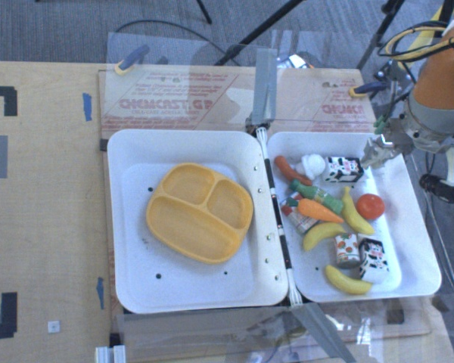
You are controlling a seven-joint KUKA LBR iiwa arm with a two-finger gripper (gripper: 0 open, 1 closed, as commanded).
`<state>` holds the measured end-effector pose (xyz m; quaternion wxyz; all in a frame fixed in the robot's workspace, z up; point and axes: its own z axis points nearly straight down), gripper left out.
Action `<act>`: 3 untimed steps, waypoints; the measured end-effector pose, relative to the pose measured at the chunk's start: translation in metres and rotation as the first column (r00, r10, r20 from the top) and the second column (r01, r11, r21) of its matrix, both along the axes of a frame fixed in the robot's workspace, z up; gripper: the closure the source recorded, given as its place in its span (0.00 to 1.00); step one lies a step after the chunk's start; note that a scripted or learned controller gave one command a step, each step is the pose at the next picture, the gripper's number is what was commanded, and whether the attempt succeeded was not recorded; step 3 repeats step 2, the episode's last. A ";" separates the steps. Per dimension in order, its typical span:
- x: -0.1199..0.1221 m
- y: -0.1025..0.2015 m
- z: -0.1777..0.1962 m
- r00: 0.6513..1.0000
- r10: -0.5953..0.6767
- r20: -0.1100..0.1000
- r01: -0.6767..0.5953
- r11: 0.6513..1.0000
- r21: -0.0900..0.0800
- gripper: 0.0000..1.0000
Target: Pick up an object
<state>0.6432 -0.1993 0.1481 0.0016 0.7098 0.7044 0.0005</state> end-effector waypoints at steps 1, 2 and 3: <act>0.000 0.000 0.000 1.000 0.000 -0.001 0.000 1.000 0.000 0.00; -0.031 0.033 -0.062 0.979 0.201 -0.001 -0.201 0.979 0.001 0.00; -0.031 0.033 -0.062 0.979 0.201 -0.001 -0.201 0.979 0.001 0.00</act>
